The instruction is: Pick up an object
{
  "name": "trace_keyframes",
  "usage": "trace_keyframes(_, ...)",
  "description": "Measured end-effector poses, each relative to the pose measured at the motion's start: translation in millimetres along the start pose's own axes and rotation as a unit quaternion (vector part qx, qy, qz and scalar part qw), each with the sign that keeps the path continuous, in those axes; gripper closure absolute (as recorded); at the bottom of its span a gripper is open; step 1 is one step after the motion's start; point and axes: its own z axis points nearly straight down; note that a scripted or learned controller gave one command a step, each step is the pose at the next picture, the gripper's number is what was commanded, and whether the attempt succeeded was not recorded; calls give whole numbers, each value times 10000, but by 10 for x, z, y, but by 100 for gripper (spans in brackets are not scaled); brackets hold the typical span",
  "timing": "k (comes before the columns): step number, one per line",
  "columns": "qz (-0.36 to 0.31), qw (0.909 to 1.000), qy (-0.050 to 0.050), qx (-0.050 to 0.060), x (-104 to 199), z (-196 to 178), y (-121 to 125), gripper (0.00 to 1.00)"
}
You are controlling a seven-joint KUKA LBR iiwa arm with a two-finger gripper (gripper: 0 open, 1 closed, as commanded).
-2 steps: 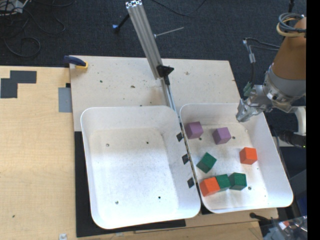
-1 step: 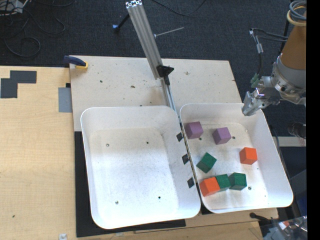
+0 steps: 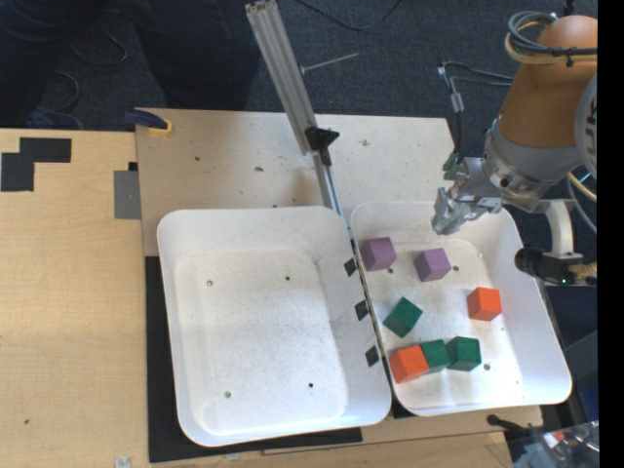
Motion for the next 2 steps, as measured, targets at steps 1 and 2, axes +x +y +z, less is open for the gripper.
trace_keyframes(1, 1, 10000, -2, 2, 446, 149, -38, 100)
trace_keyframes(2, -2, 10000, 1, 4, 1054, 232, -119, 100)
